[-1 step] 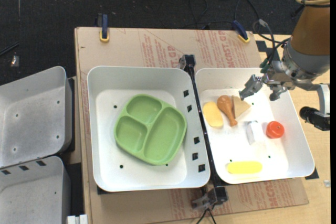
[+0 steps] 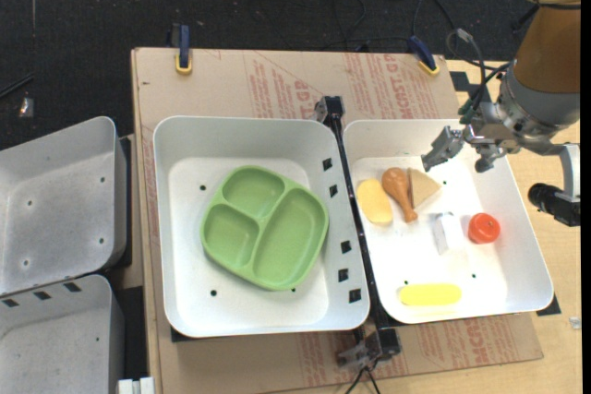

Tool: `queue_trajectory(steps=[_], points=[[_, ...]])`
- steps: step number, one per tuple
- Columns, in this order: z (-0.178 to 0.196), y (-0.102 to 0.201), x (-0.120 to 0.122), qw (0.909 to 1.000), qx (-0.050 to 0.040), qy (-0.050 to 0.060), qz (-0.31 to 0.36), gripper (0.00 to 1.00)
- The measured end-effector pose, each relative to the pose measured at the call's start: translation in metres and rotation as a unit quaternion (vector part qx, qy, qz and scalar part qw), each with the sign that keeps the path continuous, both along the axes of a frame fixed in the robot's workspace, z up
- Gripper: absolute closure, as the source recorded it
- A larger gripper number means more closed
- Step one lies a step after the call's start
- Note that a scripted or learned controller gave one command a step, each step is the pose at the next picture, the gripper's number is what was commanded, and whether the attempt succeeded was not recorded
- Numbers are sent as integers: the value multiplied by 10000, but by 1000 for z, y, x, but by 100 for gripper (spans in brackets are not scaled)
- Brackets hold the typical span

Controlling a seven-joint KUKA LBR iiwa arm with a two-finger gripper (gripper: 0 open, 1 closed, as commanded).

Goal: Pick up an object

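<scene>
1. Camera view: cardboard-covered bench (image 2: 259, 78), held by two clamps (image 2: 184, 49) at the far edge, presumably to stop the board sliding.
2. Carries the left bin (image 2: 175, 143) and the right bin (image 2: 503, 277), touching along a centre divider.
3. Arm (image 2: 554, 41): reaches in from the right, over the far right corner of the right bin.
4. Gripper (image 2: 464, 154): fingers apart, nothing between them, hovering above the bin floor just beyond the food cluster; judged an approach pose, no grasp made yet.
5. Green divided plate (image 2: 266, 226): lies flat, alone in the left bin, well apart from the gripper.
6. Candidate objects, all in the right bin:
   - yellow bar (image 2: 429, 294), near the front wall, isolated;
   - pale oval piece (image 2: 374, 201), brown drumstick (image 2: 399, 191) and tan wedge (image 2: 425, 189), packed together and touching; the wedge is nearest the gripper;
   - red round item (image 2: 483, 228), standing clear;
   - small white piece (image 2: 440, 231), beside it.
7. Obstruction: tight contact in the cluster likely hinders finger entry; prefer an isolated item.
</scene>
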State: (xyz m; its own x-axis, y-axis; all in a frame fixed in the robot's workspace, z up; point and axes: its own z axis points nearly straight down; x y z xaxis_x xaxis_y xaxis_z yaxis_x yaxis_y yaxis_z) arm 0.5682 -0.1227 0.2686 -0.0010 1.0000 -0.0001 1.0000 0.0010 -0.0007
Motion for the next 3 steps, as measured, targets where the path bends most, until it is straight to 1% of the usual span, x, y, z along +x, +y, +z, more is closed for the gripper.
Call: queue_trajectory(steps=[1,2,3], points=[[-45,-4,2,10000,0,17,-12,0],[-109,0,2,10000,5,25,-9,0],[-155,-7,-1,10000,2,18,-15,0]])
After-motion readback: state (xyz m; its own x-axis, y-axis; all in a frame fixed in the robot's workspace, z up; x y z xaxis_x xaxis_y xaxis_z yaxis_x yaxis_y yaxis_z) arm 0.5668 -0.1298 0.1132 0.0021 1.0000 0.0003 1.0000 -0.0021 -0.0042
